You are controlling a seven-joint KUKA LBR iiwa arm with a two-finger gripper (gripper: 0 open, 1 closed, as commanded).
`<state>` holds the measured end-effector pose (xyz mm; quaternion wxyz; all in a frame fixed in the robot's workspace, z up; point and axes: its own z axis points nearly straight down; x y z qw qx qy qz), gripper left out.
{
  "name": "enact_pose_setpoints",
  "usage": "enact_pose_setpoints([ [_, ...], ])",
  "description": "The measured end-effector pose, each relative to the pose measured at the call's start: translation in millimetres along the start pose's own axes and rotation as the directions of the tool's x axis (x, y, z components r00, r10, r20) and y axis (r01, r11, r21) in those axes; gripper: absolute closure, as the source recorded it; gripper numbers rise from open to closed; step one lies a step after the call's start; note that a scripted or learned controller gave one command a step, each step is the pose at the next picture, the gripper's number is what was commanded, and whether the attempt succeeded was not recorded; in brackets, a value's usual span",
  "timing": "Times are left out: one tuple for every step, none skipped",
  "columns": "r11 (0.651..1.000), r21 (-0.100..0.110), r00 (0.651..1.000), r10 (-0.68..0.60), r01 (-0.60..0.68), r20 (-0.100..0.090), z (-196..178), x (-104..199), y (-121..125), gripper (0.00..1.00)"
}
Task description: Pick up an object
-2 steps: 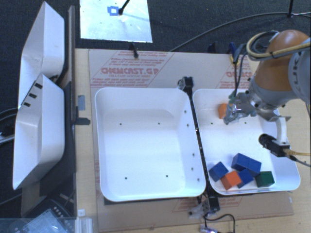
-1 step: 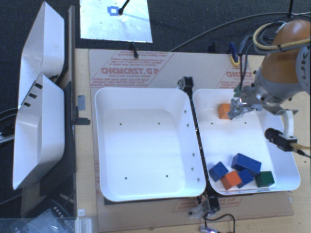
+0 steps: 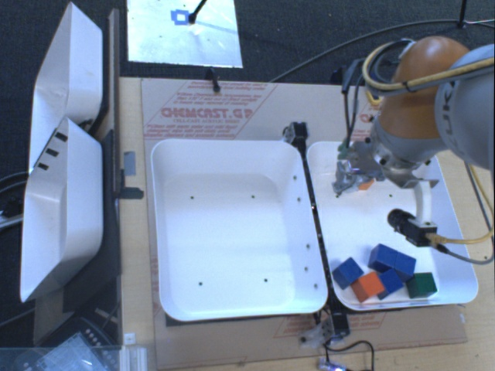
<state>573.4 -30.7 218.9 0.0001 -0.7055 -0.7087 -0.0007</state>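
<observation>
My gripper (image 3: 354,181) hangs over the upper left part of the right bin (image 3: 456,230), below the grey arm with its orange band. A small orange object (image 3: 366,182) shows between the fingertips, mostly hidden by the gripper body. At the bin's near edge lies a cluster of blocks: a blue block (image 3: 347,271), an orange block (image 3: 370,285), a larger blue block (image 3: 393,260) and a green block (image 3: 421,285). The gripper is well apart from that cluster.
The left bin (image 3: 166,207) sits beside the right one, and their rims meet along a divider (image 3: 309,222). Cables (image 3: 456,242) loop from the wrist across the right bin. Two white trays (image 3: 62,168) lean at the far left.
</observation>
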Motion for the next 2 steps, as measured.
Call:
enact_pose_setpoints([
  [1.000, 0.000, 1.000, -0.001, 0.001, 0.000, 7.1, 54.1, -9.3, 1.00],
  [1.000, 0.000, 1.000, -0.001, 0.001, 0.000, 0.9, 115.6, -10.3, 1.00],
])
